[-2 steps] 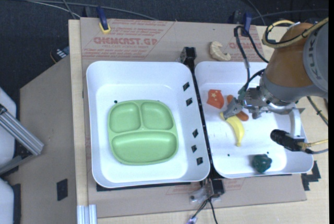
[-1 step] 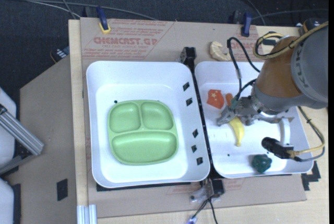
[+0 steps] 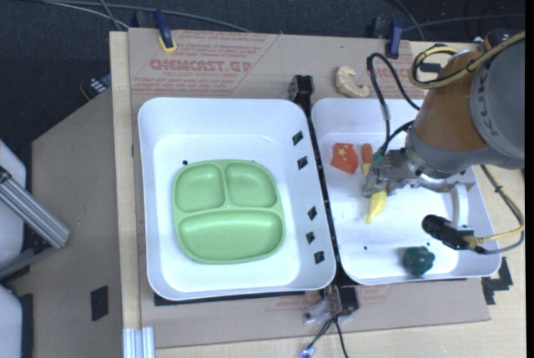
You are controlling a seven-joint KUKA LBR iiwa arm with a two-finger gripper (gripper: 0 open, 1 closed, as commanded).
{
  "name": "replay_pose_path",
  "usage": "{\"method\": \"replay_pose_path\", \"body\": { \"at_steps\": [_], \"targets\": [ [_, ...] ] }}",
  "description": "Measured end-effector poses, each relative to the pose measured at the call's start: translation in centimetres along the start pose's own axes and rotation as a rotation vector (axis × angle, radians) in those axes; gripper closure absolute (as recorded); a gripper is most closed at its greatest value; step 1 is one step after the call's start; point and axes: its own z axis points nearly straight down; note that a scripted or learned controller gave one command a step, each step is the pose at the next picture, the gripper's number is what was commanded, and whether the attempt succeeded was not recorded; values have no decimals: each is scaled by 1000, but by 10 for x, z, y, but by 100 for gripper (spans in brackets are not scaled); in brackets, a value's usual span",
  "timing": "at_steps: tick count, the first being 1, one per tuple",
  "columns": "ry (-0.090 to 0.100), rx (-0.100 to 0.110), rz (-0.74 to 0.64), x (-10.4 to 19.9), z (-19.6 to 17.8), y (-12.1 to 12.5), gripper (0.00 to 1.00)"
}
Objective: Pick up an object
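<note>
Camera view from above: where is your hand sitting?

My hand (image 3: 380,179) is over the right bin (image 3: 392,252), toward that bin's left side and about midway between its far and near walls.

Apart or together?

I cannot tell; my wrist covers most of it from this angle.

What's closest to you?

A small yellow piece (image 3: 375,204), lying tilted on the bin floor right at the near side of my hand. Whether I'm touching it, I cannot tell, and nothing shows it as gripped.

What else is in that bin?

A red-orange piece (image 3: 344,157) and a smaller orange piece (image 3: 366,153) just beside each other, on the far-left side of my hand. A dark teal lump (image 3: 419,260) rests near the bin's near wall, to the right, well apart from the yellow one.

And the left bin (image 3: 158,181)?

It holds a pale green divided plate (image 3: 227,210), flat, with two small sections on the far side and one wide section on the near side.

Anything outside the bins?

A beige lump (image 3: 354,81) on the counter (image 3: 129,223), just beyond the right bin's far-left corner.
</note>
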Motion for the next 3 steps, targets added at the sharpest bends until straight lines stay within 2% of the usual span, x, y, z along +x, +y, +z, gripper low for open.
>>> {"method": "replay_pose_path", "body": {
  "at_steps": [1,3],
  "targets": [
    [-2,-5,-2,8,-54,-5,100],
    [-3,-7,-2,17,-161,5,100]
  ]
}}
